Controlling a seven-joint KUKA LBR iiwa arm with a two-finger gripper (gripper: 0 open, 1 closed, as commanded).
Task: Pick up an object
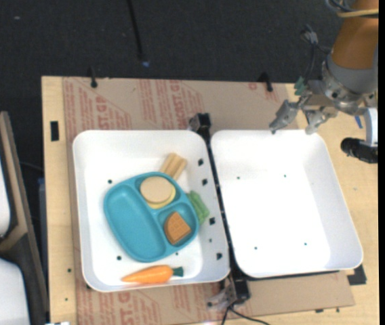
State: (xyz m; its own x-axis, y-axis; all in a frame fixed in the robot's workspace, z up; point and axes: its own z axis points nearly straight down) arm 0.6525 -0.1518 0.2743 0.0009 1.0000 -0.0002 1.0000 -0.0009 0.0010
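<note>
Here the end effector (299, 118) hangs above the far rim of the right bin (284, 249), near that bin's back edge, with the grey arm (350, 73) and its orange band (356, 38) rising behind it toward the upper right. Its two fingers are spread apart, one slanting down to the left and the other nearer the wrist, and nothing sits between them. The things to be picked all lie in the left bin (91, 181), well apart from the end effector. A blue divided tray (131, 222) rests near the middle of that bin, tilted on the diagonal; a round tan cookie-like disc (158, 190) sits in its upper compartment and a brown toast-like piece (177, 227) in its lower right compartment. A pale wooden block (173, 164) lies just beyond the tray's upper edge, touching or nearly touching it. A green piece (200, 207) pokes out along the tray's right side. An orange toy carrot (150, 274) with a green tip lies near the bin's front wall, just below the tray. Both bins rest side by side on a cardboard-covered worktop (131, 103).
</note>
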